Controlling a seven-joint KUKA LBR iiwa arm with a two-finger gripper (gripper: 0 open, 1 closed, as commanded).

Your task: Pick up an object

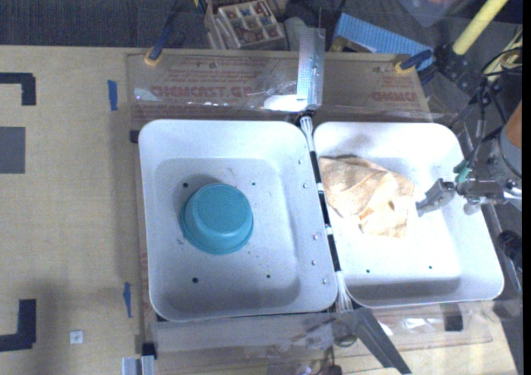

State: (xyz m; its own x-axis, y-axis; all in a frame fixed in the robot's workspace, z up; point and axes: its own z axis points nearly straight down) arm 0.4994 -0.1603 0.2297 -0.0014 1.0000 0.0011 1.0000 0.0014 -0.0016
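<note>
A teal-blue bowl [217, 217] sits upside down in the middle of the left bin [166, 149]. A crumpled tan cloth [367, 193] lies in the left half of the right bin [398, 274], against the divider between the bins. My gripper [435, 197] reaches in from the right over the right bin's right side, just right of the cloth's edge. It hovers apart from the cloth with nothing visibly held.
A metal strip [309, 75] and clear plastic sheeting [216, 91] lie behind the bins. Boxes and clutter [245, 0] crowd the floor beyond the bench. Blue tape marks [112, 94] sit on the wooden bench left of the bins.
</note>
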